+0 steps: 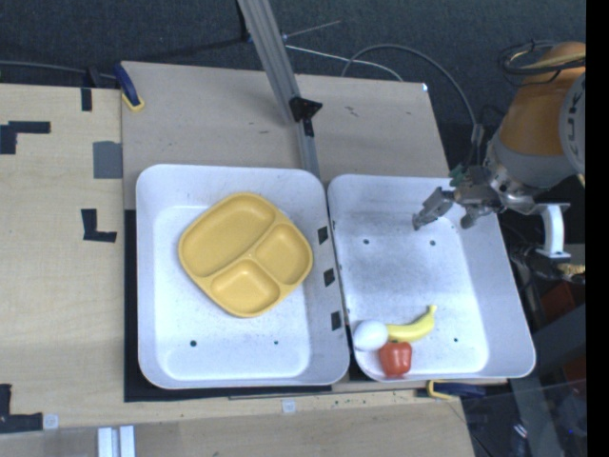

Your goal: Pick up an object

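In the right bin, near its front edge, lie a yellow banana, a white egg-like ball and a red pepper-like piece, close together. My gripper hangs over the bin's far right part, well back from those three. Its two fingers are spread apart with nothing between them.
A yellow three-compartment plate lies in the left bin. A slanted metal pole rises behind the bins. The arm's orange band sits at the right edge. Cables run across the dark floor at the back.
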Robot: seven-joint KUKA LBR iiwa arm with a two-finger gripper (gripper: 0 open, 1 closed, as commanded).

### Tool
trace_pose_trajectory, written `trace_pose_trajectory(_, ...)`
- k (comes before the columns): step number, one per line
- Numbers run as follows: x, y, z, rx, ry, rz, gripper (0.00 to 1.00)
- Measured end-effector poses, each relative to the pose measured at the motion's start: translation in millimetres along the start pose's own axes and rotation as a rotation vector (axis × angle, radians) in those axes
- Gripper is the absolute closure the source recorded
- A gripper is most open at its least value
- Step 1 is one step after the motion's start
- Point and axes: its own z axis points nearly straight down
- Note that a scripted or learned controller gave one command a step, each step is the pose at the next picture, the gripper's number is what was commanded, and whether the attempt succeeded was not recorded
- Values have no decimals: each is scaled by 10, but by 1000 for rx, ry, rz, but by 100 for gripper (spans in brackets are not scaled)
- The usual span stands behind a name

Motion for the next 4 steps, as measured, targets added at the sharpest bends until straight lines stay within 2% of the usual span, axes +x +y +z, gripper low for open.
trace_pose_trajectory(1,-16,3,646,2,1,0,0)
trace_pose_trajectory(2,-11,5,1086,-5,-2,0,0)
trace_pose_trajectory(3,-3,3,977,-3,0,-1,100)
trace_pose_trajectory(4,-36,47,541,-9,0,1,100)
